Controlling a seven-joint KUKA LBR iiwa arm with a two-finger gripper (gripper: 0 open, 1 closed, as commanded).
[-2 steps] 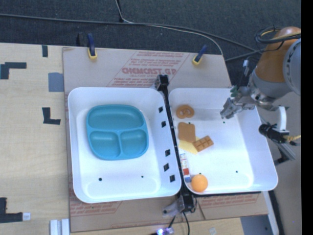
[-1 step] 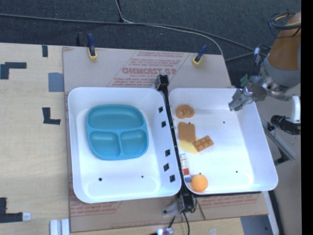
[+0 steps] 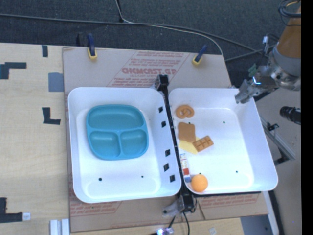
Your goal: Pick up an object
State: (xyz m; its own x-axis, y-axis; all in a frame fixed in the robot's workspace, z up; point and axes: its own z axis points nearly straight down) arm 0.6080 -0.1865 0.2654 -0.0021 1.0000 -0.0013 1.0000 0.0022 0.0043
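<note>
Gripper (image 3: 244, 93) is hanging over the right bin's (image 3: 244, 146) upper-right rim, nothing visibly between its fingers; can't tell if they're open or closed, view too small. Grey arm w/ orange band (image 3: 289, 43) is reaching in from the right. Objects are lying along the right bin's left side: pretzel-like pastry (image 3: 184, 112), brown toast slice (image 3: 186, 131), yellow wedge (image 3: 188, 147), chocolate bar (image 3: 203, 143), orange ball (image 3: 199, 183) in the near corner. Left bin (image 3: 78, 131) is holding a blue divided tray (image 3: 117, 131). Both bins are sitting on cardboard (image 3: 142, 67).
</note>
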